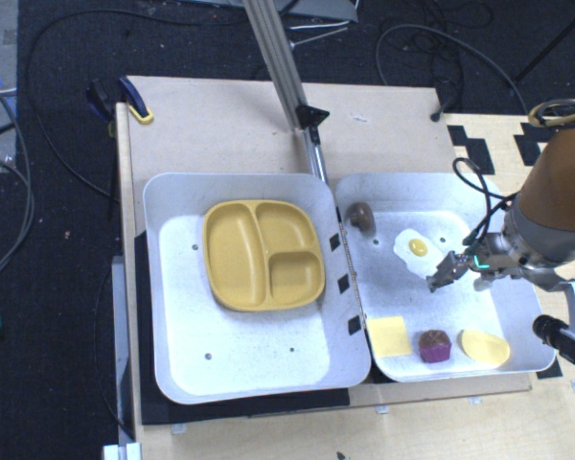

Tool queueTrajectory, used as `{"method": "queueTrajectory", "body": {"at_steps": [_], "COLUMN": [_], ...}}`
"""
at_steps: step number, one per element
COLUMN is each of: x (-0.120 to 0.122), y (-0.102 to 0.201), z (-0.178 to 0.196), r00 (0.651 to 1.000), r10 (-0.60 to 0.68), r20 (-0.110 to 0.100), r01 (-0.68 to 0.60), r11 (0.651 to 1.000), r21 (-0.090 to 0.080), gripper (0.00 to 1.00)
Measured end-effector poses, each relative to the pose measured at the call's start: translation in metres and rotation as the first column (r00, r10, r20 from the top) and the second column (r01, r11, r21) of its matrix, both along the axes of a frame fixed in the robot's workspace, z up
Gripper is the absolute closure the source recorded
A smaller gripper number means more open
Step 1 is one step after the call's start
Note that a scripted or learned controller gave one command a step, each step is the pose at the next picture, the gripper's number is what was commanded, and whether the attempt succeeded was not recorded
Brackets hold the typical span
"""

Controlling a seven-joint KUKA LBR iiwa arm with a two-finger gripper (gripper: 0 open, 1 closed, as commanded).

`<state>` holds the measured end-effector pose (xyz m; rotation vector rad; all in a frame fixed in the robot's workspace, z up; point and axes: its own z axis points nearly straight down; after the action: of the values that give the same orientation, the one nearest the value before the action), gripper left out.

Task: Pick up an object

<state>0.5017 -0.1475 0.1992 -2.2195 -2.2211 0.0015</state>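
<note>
Two white bins are parked side by side on the worktop. A yellow divided plate is sat in the left bin. In the right bin, the pincer is hung low, just at 4 o'clock of the fried egg; whether it's spread or closed can't be told, and nothing is seen held. A cheese slice, purple piece and yellow piece are lined along 6 o'clock, a brown lump at 11.

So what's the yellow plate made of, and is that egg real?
The yellow plate looks like moulded plastic: one even colour, a soft matte sheen, rounded dividers forming three compartments. The fried egg looks like a toy, probably plastic or rubber: its white is flat and clean-edged and its yolk a neat round yellow dome. The view is too small to tell which.
</note>
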Motion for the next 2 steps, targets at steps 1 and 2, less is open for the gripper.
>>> {"method": "queueTrajectory", "body": {"at_steps": [1, 2], "x": [0.000, 0.007], "y": [0.000, -0.004], "z": [0.000, -0.058], "r00": [1.000, 1.000], "r10": [0.000, -0.002], "r20": [0.001, -0.003], "r01": [0.000, 0.002], "r11": [1.000, 1.000], "r21": [0.000, 0.001], "gripper": [0.00, 0.00]}}
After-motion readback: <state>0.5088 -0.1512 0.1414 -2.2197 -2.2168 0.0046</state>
